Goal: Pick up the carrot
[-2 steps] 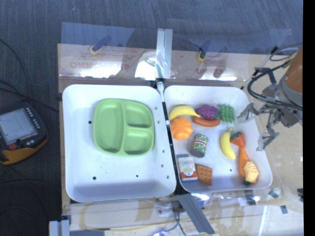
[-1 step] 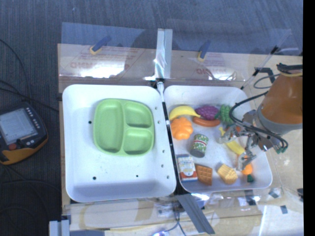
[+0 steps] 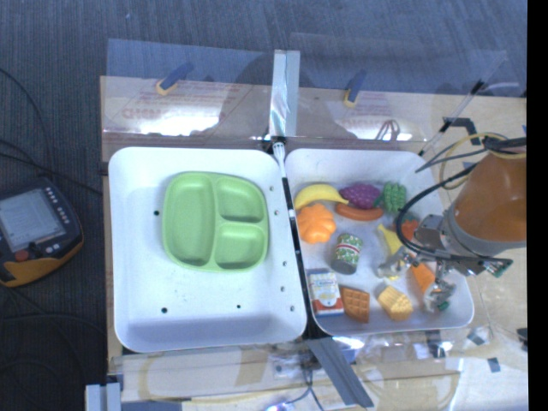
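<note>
Carrot [image 3: 421,277]: taking this to be the small orange tapered toy in the right bin [image 3: 458,315], near the bin's right side, directly under the gripper [image 3: 417,274]. It lies flat on the bin floor, as far as the slanted view shows.

Largest first. The surface [image 3: 120,110] carries both white bins side by side. The left bin [image 3: 137,315] holds a green divided plate [image 3: 216,221]. The arm [image 3: 492,199], with its orange band, comes in over the right bin's right edge with cables looped around the wrist.

Right bin is crowded:
- banana [image 3: 317,195], purple grapes [image 3: 361,195] and broccoli [image 3: 393,196] along the back
- a red-orange long piece [image 3: 360,213] just in front of the grapes
- orange pepper [image 3: 315,223], can [image 3: 347,252], carton [image 3: 323,289], waffle [image 3: 356,303]
- a yellow wedge [image 3: 395,301], just beside the carrot

Gripper state: it sits right at the carrot, but metal parts and cables clutter the spot. Cannot tell how wide it is, or whether it has hold of anything.

Handling, judged from looks:
- Probably hollow plastic play food, so light and stiff, not fragile.
- The smooth surface is likely slippery.
- The taper means a pinch near the thin tip could squirt it out.
- Best hold is across the thicker half, squeezing on the short axis.
- The yellow wedge is close enough to be caught or nudged in the same grasp.
</note>
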You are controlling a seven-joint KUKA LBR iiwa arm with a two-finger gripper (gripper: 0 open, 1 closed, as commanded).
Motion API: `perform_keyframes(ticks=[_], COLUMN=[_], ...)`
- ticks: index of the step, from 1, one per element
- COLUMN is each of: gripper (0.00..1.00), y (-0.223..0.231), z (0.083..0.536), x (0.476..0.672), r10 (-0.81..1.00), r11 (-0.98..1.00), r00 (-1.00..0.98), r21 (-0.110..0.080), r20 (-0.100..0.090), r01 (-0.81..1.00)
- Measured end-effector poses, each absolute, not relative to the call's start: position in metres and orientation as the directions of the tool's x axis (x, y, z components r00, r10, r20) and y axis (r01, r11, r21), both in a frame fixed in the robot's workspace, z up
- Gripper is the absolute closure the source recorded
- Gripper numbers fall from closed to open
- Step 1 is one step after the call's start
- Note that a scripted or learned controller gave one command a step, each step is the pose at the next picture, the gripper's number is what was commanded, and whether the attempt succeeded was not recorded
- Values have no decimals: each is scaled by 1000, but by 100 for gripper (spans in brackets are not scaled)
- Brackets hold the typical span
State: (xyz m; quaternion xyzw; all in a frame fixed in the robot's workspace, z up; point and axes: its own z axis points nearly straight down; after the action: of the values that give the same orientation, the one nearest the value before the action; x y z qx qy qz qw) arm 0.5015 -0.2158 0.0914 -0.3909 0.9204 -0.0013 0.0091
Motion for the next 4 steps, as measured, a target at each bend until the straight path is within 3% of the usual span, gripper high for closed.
perform_keyframes(ticks=[1,2,3,4], gripper=[100,100,100,100], y=[-216,-141,-72,-121], z=[102,153,227,435], x=[503,515,520,571], r10=[-721,-651,-930,-980], r11=[693,759,367,200], r00=[-693,-759,-367,-200], r21=[-15,-1,-3,-8], r20=[-14,-6,-5,-4], r01=[-721,-651,-930,-980])
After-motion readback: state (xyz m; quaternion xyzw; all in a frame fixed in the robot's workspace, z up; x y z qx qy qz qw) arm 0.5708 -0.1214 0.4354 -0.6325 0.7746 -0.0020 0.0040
